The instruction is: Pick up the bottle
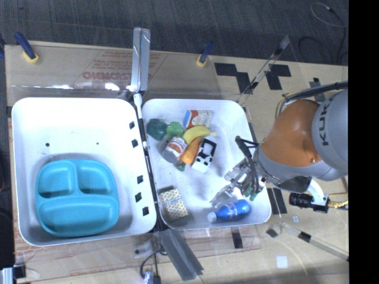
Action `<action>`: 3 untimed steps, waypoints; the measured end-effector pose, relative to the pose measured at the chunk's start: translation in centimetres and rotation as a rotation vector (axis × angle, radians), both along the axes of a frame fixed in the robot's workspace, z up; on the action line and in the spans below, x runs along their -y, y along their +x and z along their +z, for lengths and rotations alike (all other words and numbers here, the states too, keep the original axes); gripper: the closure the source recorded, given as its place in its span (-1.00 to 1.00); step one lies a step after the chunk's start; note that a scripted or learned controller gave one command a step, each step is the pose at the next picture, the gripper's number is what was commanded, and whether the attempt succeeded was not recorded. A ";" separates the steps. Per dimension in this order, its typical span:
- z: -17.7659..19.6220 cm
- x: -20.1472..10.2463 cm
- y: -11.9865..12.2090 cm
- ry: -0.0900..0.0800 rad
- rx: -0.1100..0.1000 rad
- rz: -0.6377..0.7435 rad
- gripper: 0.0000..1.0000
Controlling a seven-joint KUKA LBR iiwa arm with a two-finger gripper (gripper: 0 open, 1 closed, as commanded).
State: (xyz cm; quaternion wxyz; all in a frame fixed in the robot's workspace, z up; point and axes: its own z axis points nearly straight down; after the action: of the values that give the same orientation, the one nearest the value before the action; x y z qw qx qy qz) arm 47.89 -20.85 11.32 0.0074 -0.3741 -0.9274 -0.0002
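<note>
A blue plastic bottle (pixel 231 210) with a white cap lies on its side near the front right corner of the right bin (pixel 159 158). My gripper (pixel 235 188) hangs just above and slightly behind the bottle, its metal fingers (pixel 224 194) pointing down toward it. The fingers stand apart and nothing is between them. The grey arm with its orange band reaches in from the right over the bin's right wall.
The right bin also holds a can (pixel 173 148), a banana (pixel 198 134), an orange carrot (pixel 190 151), a black-and-white box (pixel 205 154), green toys (pixel 166 129) and a patterned pouch (pixel 173 203). A blue divided tray (pixel 76 197) sits in the left bin (pixel 29 135).
</note>
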 end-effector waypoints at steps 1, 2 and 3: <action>0.7 0.0 0.1 0.001 -0.003 0.004 1.00; 0.7 0.0 0.1 0.001 -0.003 0.005 -1.00; -2.3 0.1 -0.1 -0.005 0.012 0.026 -1.00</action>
State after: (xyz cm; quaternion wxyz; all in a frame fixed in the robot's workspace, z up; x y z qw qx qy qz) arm 47.77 -20.96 9.04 0.0011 -0.3622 -0.9321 0.0001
